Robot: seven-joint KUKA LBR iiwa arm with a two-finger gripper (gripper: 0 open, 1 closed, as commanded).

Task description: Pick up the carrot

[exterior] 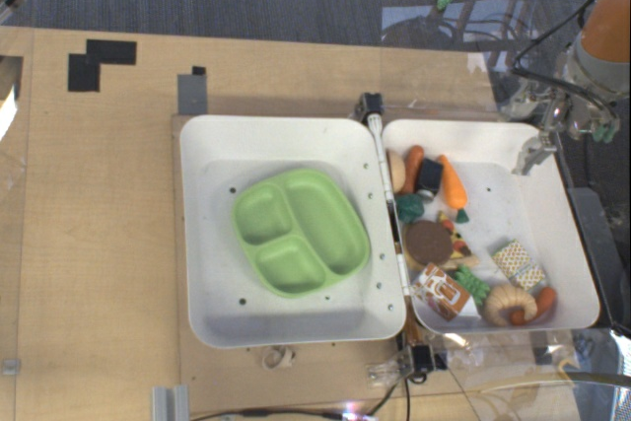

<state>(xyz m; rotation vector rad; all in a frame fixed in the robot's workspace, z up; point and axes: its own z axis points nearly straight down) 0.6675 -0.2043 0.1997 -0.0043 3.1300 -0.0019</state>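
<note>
The carrot [452,182], orange with a green tip at its near end, lies at a slant in the back left part of the right bin [493,175], just right of a black block [429,175]. My gripper [569,139] hangs over the back right corner of that bin, well to the right of the carrot and apart from it. It looks open, with nothing between its fingers. One fingertip [533,154] points down toward the bin's rear wall.
Several toy foods crowd the right bin: a brown disc [429,242], a sausage [414,156], a checkered block [518,261], a bread roll [510,303], a red-and-white box [441,291]. The left bin [207,212] holds a green divided plate [301,232].
</note>
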